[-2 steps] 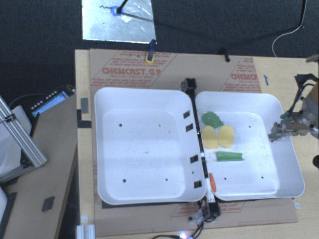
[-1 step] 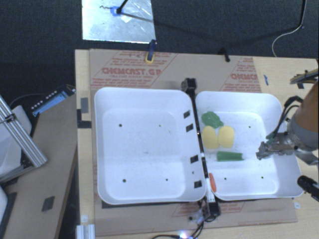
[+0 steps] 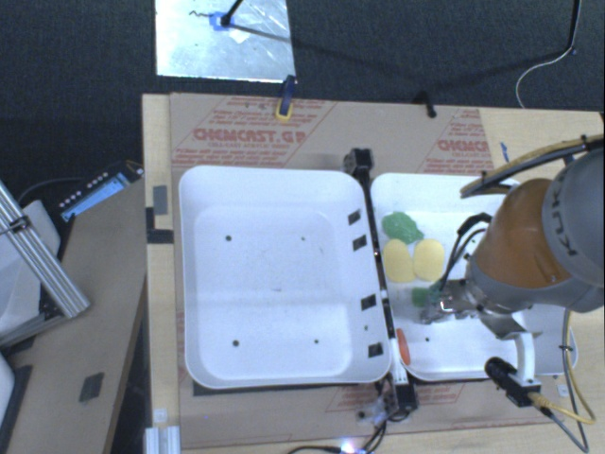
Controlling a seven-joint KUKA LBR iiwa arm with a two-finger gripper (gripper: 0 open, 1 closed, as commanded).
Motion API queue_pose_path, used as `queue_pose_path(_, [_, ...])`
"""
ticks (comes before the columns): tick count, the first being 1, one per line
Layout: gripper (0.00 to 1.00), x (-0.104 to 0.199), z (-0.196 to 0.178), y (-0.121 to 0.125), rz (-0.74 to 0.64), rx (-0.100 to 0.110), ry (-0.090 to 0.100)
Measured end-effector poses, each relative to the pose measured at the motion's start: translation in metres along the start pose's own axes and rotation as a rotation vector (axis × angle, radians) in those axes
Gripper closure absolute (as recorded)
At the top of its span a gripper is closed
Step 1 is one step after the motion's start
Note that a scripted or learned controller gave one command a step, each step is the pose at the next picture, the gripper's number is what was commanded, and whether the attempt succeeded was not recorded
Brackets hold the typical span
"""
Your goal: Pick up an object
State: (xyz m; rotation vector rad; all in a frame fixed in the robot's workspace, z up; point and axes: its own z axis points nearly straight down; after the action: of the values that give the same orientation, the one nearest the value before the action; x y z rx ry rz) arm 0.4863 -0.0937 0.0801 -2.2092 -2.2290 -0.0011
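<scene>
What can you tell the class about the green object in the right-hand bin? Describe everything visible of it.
The green object is a small, lumpy, leaf-like piece in a soft mid green, its material unclear at this size. It lies flat on the floor of the right bin, near the bin's upper left, close to the divider between the bins. Just below it sit two pale yellow objects, which it seems to touch or nearly touch. The gripper is lower down, apart from it.

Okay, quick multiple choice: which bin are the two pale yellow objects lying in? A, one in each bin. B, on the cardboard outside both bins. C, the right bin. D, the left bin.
C: both pale yellow objects lie side by side in the right bin, just below a green object.
</scene>
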Motion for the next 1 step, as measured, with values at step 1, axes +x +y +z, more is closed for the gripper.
queue_pose_path(1, [1.0, 0.0503, -0.1121, 0.1372, -0.005, -0.025, -0.003])
